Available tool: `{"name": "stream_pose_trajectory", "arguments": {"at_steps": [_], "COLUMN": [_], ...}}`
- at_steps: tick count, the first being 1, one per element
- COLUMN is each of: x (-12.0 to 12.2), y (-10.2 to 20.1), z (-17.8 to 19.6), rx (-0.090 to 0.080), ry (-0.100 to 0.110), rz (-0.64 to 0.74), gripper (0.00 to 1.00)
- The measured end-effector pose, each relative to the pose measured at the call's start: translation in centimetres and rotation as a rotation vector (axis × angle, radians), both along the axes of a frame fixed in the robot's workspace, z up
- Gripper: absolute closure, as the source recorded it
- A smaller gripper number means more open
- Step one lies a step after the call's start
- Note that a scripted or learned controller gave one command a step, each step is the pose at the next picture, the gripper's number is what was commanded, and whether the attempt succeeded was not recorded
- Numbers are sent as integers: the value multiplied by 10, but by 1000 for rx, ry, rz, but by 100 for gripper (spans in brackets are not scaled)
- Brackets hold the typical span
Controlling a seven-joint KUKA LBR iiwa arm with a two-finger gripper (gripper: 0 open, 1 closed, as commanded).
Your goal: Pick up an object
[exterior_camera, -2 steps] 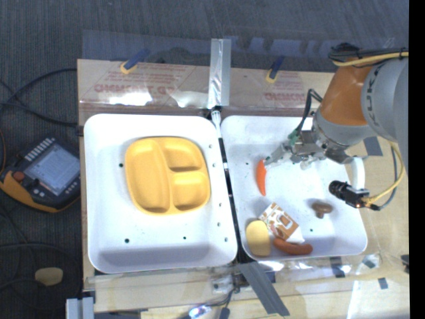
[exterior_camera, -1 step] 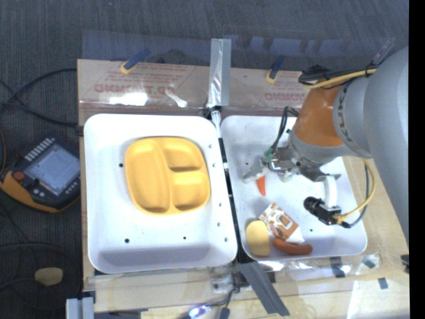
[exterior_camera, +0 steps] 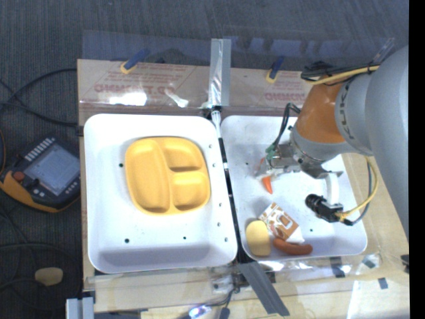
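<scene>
My gripper [exterior_camera: 271,163] hangs low over the upper middle of the right bin [exterior_camera: 352,244], under the orange-banded wrist. A small orange carrot-like piece [exterior_camera: 267,185] lies on the bin floor just below the gripper tip, very close to it or touching it. At the bin's near edge lie a yellow rounded fruit [exterior_camera: 257,237], a white and orange snack packet [exterior_camera: 279,222] and a brown sausage [exterior_camera: 292,248]. The view does not show anything held in the gripper.
A yellow divided plate [exterior_camera: 167,173] lies in the middle of the left bin [exterior_camera: 106,238]. A raised divider separates the two bins. The arm's body and a black cable with its plug [exterior_camera: 322,207] cover the right bin's right half. A teach pendant [exterior_camera: 41,173] rests on the floor at left.
</scene>
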State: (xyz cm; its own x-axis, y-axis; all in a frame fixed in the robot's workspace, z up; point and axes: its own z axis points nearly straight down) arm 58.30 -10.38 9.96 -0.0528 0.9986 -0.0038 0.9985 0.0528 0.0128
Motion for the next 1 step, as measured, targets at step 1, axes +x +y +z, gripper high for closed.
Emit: {"name": "stream_pose_trajectory", "arguments": {"at_steps": [1], "x": [25], "y": [74], "z": [113], "rx": [1], "ry": [13], "rz": [48], "gripper": [100]}}
